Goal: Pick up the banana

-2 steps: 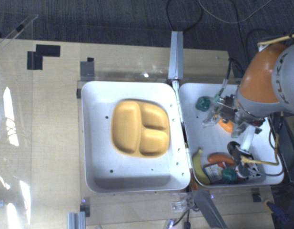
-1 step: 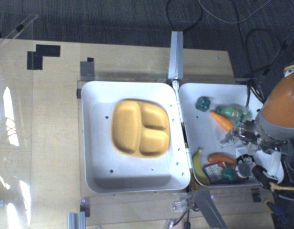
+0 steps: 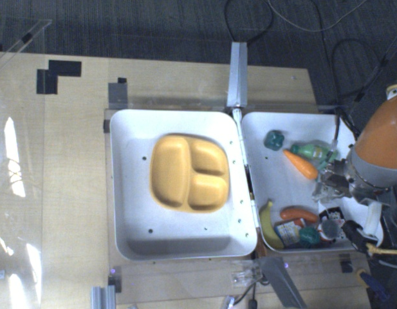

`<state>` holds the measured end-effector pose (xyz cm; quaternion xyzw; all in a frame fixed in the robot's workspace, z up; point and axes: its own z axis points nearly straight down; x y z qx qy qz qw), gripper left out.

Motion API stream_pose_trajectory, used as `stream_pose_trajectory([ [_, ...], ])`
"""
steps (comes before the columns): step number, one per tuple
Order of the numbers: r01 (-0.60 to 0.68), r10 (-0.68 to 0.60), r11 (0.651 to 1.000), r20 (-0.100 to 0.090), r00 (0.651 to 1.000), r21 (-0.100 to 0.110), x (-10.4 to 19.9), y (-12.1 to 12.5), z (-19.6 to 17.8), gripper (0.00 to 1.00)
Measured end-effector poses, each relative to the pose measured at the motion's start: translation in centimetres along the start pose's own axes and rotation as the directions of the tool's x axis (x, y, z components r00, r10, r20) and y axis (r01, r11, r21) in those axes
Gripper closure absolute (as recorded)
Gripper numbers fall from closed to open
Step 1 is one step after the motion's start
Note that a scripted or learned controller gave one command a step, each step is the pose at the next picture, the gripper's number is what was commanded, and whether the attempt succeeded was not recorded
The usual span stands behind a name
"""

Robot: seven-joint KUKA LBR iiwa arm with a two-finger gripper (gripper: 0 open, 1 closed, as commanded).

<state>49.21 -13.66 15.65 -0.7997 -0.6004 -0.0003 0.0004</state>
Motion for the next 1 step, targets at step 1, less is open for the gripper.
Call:
stream_pose_trajectory([
  [1, 0.221, -0.221, 0.975, 0.002, 0.975, -0.002, -5.24, 1.12, -2.58, 1.0],
])
